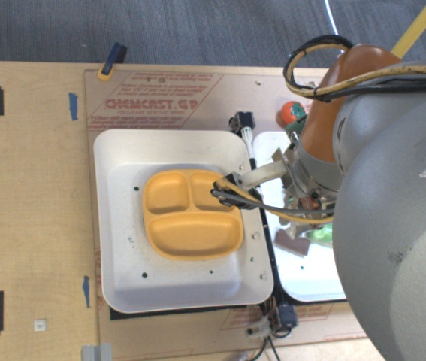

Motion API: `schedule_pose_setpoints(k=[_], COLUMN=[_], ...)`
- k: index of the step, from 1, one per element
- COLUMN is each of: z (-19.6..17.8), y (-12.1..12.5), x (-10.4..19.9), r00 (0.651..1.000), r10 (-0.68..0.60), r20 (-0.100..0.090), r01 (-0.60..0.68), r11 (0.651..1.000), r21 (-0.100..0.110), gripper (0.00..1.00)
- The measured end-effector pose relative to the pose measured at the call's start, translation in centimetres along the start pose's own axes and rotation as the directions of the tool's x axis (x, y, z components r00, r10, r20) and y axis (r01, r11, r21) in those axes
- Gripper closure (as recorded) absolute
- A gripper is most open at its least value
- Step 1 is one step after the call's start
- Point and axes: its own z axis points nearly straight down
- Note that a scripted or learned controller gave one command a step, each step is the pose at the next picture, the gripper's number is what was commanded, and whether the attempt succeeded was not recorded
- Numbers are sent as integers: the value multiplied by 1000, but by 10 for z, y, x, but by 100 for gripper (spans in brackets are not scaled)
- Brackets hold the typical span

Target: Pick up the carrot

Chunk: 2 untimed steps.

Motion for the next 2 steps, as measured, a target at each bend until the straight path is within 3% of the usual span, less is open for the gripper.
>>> schedule_pose_setpoints(k=[1,2], z=[58,19], y=[-62,-98], x=[12,20], r00=[1000,1000], r10=[-1,-1], r20=[3,-1], r01=[1,1], r11=[1000,1000], r21=[2,0], gripper=[100,100])
